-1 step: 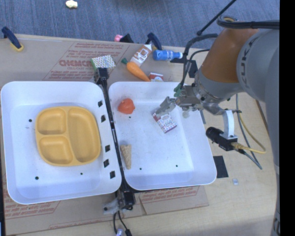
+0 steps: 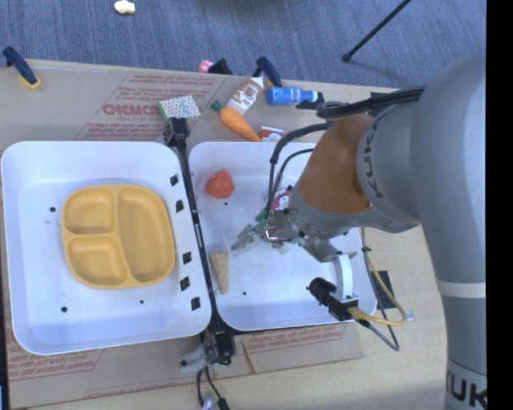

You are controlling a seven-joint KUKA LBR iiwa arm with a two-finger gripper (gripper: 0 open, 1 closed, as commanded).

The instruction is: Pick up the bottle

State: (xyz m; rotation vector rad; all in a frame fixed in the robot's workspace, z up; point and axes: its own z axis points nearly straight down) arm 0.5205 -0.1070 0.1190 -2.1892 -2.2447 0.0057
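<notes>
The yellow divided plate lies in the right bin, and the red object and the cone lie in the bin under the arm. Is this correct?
Not quite. The camera view shows the yellow divided plate in the left bin, not the right one. The red object and the cone do lie in the right bin, under the arm.

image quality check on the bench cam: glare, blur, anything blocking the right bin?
Camera view: soft, even light, no hard glare on the shallow white left bin; overall slightly soft focus; the grey arm with orange band covers much of the white right bin, and the two-finger gripper is small and indistinct.
</notes>
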